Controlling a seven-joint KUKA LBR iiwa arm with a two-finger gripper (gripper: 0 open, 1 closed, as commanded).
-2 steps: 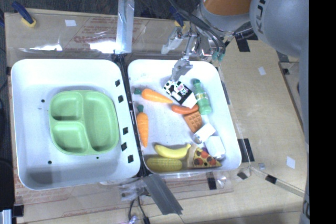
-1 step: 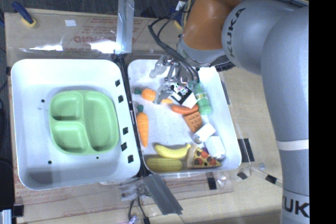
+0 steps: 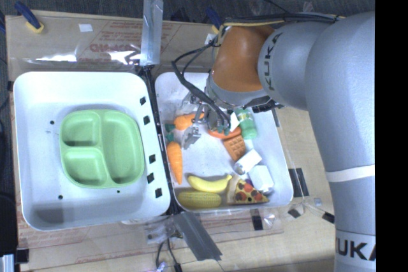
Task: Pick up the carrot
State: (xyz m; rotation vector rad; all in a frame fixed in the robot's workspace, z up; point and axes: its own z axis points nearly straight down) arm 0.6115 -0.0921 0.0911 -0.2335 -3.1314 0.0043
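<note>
Your carrot (image 3: 174, 161) lies against the right bin's (image 3: 279, 156) left wall, pointing down toward the banana (image 3: 208, 183). Just above it hovers the gripper (image 3: 194, 126); whether it's parted or closed, you can't tell. Nothing is visibly held.

Even overhead light, soft shadows, slight blur, glare on white bins (image 3: 25, 137).

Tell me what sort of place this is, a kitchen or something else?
Probably a robot lab bench, not a kitchen: a KUKA arm reaches over two white bins, toy food such as a carrot and banana fills one, and clamps hold the board.
</note>
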